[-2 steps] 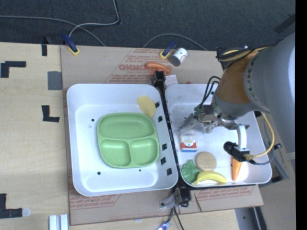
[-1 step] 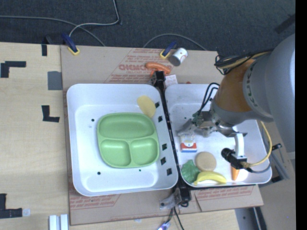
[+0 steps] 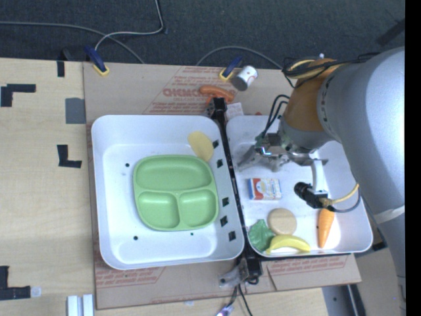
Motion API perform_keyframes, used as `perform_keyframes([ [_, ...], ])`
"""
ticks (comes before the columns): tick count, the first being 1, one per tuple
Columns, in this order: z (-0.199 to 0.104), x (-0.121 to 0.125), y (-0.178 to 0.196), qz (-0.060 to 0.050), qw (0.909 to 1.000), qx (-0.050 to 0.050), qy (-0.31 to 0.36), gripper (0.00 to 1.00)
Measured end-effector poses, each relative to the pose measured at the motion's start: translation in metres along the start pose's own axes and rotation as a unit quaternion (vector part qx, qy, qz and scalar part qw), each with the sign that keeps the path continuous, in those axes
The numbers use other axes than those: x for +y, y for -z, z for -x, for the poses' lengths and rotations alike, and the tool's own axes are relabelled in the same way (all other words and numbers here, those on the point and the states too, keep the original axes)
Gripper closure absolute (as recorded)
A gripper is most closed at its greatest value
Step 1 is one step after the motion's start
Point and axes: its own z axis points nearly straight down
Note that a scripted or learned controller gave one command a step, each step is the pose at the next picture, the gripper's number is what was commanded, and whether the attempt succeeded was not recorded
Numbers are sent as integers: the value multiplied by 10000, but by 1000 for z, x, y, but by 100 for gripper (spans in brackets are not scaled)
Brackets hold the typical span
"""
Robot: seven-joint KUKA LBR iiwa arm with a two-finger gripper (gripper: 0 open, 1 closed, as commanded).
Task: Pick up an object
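Near the right bin's front edge lie banana, cookie, carrot; the hand, fingers apart, holds nothing above a small box.

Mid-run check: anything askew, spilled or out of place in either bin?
Nothing spilled or damaged. One oddity: a pale yellow piece sits loose in the left bin beside the green divided plate, while the carrot, banana and small box cluster in the right bin.

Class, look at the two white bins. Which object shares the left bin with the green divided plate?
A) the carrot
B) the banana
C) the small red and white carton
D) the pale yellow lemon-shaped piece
D: the pale yellow lemon-shaped piece lies by the upper right edge of the green divided plate in the left bin; the other three lie in the right bin.
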Motion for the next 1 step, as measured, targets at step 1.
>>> perform_keyframes([
  [1,0,-41,0,-2,10000,-2,-5,0],
])
